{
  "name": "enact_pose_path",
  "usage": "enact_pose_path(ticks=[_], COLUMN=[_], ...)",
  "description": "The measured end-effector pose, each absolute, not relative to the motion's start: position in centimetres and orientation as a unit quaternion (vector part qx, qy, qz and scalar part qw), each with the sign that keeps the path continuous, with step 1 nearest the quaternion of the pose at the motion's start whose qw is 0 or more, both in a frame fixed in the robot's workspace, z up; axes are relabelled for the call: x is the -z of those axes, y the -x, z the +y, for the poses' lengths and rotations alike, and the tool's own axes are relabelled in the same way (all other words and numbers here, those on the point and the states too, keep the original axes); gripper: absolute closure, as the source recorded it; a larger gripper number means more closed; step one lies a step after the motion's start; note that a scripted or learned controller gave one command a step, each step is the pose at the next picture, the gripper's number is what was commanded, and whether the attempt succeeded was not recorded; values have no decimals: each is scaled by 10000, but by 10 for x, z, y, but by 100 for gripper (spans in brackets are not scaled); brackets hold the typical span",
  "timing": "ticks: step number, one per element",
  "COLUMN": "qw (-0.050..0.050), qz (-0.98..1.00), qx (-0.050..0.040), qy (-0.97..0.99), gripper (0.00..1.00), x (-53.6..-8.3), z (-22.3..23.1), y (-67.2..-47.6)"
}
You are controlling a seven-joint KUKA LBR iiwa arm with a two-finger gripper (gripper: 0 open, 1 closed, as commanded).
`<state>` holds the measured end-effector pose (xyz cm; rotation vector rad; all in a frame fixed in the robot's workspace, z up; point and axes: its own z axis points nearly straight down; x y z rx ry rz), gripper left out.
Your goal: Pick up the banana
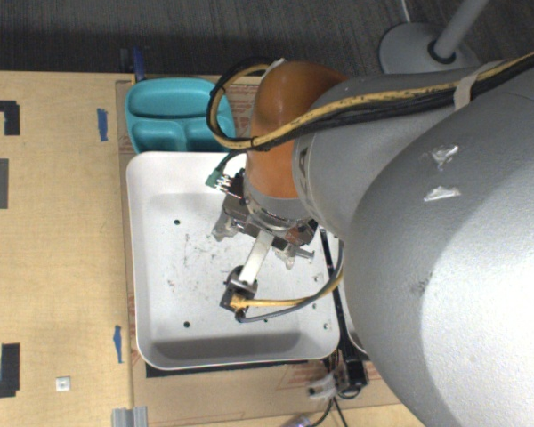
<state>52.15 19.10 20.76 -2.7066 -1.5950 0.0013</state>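
My gripper (256, 235) hangs low over the middle of the left white bin (165, 238), pointing down at its floor. The orange band and the grey wrist sit right above it and hide what lies beneath. The large grey arm covers the bin's right side and everything further right. The bare part of the bin floor to the left of the gripper shows scuff marks and a few small holes.
A teal plastic tray (171, 114) with compartments stands just behind the bin's far edge. The tan bench top (53, 238) with black and blue tape marks stretches to the left of the bin.
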Motion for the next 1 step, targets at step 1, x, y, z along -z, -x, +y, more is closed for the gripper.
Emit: enact_pose_path(ticks=[1], qw=[8], qz=[-5336], qx=[-19], qy=[8458], gripper=[0], x=[-140], z=[158], y=[-478])
